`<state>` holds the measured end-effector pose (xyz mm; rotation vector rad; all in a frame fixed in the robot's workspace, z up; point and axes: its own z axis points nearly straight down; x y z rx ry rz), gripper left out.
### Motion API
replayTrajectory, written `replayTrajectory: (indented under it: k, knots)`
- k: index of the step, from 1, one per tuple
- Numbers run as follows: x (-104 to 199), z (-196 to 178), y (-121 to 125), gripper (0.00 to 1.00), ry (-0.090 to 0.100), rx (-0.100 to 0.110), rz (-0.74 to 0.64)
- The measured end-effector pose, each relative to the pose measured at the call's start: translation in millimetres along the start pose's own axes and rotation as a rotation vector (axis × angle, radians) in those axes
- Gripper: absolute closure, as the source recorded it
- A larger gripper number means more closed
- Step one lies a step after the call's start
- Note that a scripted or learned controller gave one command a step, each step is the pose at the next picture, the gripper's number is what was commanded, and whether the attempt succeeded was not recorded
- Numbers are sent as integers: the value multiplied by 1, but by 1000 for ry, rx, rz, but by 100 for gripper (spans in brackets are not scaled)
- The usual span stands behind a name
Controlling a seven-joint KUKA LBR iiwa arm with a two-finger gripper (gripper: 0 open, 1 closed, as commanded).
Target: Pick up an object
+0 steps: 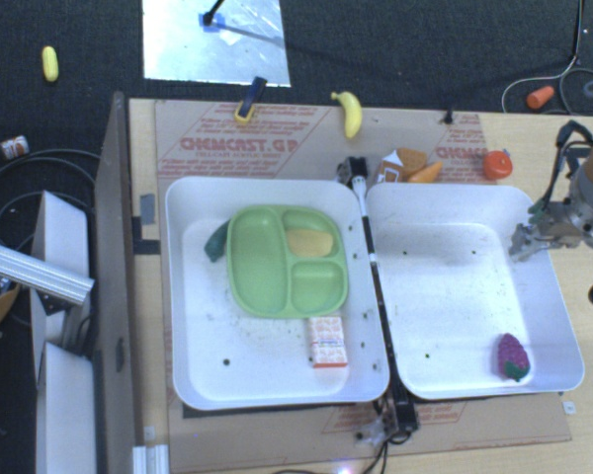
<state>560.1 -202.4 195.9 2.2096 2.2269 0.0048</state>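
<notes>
Grapes (513,356) in right bin (474,215), claw (530,241) apart

Banana (350,113) and what looks like a tomato (497,165) behind the bins.

Single fixed camera, mounted above the worktop (445,131) and looking down at a slant. Both white bins, left (193,265) and right (455,265), lie side by side at mid-frame, at moderate range. Dark floor (425,28) fills the far edge.
</notes>
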Motion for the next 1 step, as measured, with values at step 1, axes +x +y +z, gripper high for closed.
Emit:
replayTrajectory:
  k: [1]
  knots:
    - [-4,21,52,100,0,0,1]
